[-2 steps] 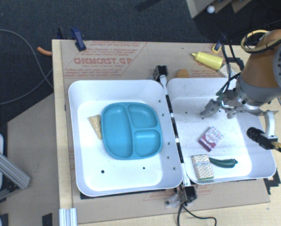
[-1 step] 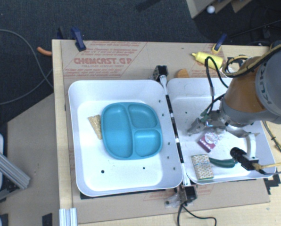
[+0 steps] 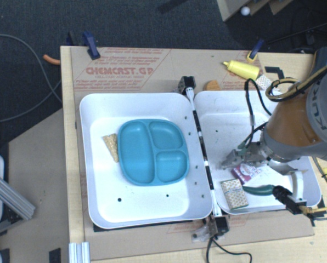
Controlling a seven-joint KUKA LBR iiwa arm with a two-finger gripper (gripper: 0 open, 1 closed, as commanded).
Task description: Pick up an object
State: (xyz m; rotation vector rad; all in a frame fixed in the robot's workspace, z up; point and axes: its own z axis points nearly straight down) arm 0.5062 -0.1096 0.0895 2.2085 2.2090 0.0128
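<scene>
Jaw state indeterminate: gripper (image 3: 236, 159) low in right bin (image 3: 218, 111), pink packet (image 3: 246, 172) at its 4 o'clock (nothing lifted yet).

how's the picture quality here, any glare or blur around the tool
Camera view: even, soft light; the white bins are bright with little detail but show no hard glare. The blue plate looks fairly sharp. The tool and the pink wrapper beneath it look smeared, and the arm shades that bin's floor.
</scene>
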